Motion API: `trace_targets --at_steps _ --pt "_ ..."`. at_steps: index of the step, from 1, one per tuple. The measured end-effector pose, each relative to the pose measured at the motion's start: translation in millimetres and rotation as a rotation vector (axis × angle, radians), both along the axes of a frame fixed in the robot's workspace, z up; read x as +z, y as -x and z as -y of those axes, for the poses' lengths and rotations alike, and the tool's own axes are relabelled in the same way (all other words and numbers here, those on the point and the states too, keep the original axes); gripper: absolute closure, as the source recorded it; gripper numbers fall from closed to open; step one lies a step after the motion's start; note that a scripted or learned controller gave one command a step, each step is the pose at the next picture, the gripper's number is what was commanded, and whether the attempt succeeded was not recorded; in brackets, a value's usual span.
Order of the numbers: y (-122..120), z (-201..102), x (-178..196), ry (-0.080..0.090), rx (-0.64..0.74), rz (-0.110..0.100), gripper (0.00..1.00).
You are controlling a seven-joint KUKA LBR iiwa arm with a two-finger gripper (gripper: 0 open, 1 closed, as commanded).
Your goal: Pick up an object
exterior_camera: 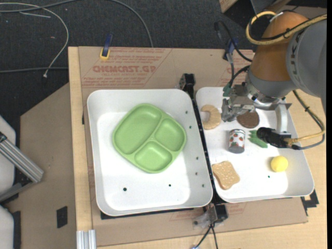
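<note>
Two white bins on a cardboard-covered tabletop (pixel 78 139); my gripper low in the right bin.

Nearest in the right bin (pixel 298 183): a toast slice (pixel 226 175) by the front left corner; a yellow ball-like fruit (pixel 279 164) toward the right wall. Mid-bin: a small can with a red-and-white label (pixel 236 140), lying beside a green toy piece (pixel 258 138). Behind these: a tan round cookie (pixel 211 117) against the left wall and a brown round disc (pixel 248 120). My gripper (pixel 232 108) sits between cookie and disc; whether it is spread or pressed together I cannot tell, and nothing shows clamped in it. Left bin (pixel 98 154): one green three-compartment plate (pixel 149 137), flat, near centre.
</note>
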State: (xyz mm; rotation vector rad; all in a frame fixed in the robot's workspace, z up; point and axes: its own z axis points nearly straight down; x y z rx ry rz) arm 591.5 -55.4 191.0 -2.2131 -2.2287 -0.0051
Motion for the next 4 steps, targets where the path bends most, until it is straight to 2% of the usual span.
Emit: trace_targets --at_steps 1,2,3,4 --pt "-27 -49 7 0.0 0.0 0.001 1.0" --pt "-45 -91 20 0.0 -0.001 0.002 1.0" --pt "-51 -135 29 0.0 -0.001 0.001 1.0" --pt "-51 -132 29 0.003 -0.005 -0.001 0.0"
